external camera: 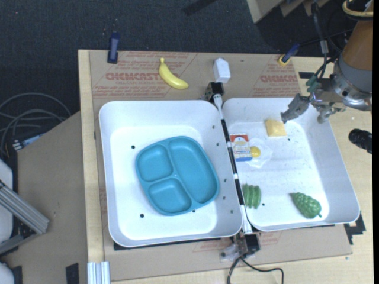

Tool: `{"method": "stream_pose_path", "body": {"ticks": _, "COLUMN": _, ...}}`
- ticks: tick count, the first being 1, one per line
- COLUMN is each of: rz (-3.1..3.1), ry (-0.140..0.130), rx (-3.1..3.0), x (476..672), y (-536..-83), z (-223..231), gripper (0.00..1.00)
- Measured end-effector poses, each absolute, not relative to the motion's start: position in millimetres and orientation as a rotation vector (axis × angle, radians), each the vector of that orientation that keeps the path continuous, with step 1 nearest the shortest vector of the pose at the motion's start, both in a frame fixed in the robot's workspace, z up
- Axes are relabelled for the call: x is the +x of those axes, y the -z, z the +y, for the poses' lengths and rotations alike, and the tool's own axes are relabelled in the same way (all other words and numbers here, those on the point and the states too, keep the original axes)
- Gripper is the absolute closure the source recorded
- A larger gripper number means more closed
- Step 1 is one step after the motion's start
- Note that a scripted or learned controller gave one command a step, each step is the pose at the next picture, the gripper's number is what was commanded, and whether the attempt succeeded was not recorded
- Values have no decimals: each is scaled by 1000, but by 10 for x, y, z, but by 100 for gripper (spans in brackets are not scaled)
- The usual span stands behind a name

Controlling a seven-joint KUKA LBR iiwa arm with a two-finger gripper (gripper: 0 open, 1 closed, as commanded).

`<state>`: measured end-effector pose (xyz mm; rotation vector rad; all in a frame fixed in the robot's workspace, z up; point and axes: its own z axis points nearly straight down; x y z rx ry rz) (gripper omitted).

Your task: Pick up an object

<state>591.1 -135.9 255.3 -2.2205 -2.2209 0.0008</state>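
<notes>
Two white bins sit side by side on the desk. By size, first comes the left bin, far to the left of the fingers, with a blue divided tray lying flat in its middle. Next is the right bin, whose upper right corner lies under the arm. Its two dark fingers are spread apart with nothing between them, one pointing down-left toward a yellow block that lies just below and left of that tip, not touching it as far as I can tell. Farther below the fingers, near the bin's lower edge, a green bumpy toy lies to the right and a smaller green piece to the left. Left of the block sits a clear packet with red, white and yellow print. Outside the bins, well left of the fingers, a banana rests on the desk
</notes>
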Motion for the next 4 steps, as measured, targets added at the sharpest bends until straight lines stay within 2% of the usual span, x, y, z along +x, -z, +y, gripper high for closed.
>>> {"method": "stream_pose_path", "body": {"ticks": 1, "rz": -2222, "ry": 2, "rx": -2224, "x": 6138, "y": -854, "z": -1517, "gripper": 0}}
{"method": "stream_pose_path", "body": {"ticks": 2, "rz": -2223, "ry": 2, "rx": -2221, "x": 6670, "y": -851, "z": -1228, "gripper": 0}}
{"method": "stream_pose_path", "body": {"ticks": 3, "rz": -2231, "ry": 6, "rx": -2224, "x": 6693, "y": -991, "z": -1236, "gripper": 100}}
{"method": "stream_pose_path", "body": {"ticks": 4, "rz": -2229, "ry": 2, "rx": -2223, "x": 6681, "y": -971, "z": -1235, "gripper": 0}}
